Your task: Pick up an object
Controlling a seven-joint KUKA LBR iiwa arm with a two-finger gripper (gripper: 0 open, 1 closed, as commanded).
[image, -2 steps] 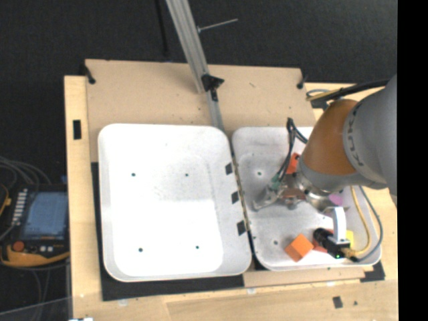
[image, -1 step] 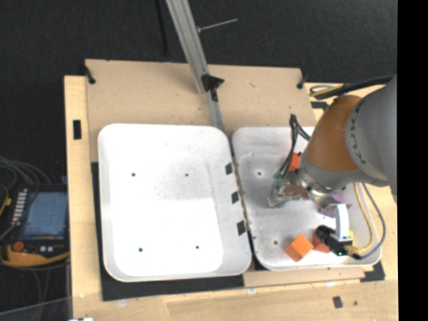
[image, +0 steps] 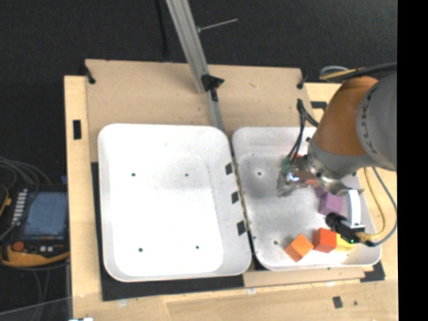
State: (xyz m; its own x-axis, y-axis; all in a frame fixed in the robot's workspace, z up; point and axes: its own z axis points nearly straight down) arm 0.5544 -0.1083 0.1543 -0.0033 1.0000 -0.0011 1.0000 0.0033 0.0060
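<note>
R bin (image: 264, 212): orange cube (image: 300, 247) and red cube (image: 326, 240) just beside each other by the near rim, plus purple block (image: 331, 202), prob part-hidden by the wrist. Gripper (image: 291, 179) over bin's middle, apart from the cubes; open or closed, can't tell. L bin (image: 160, 192) alongside

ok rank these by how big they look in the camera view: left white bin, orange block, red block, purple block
1. shallow white left bin
2. orange block and red block: too alike to split
purple block: partly hidden by the arm, unplaced
</note>
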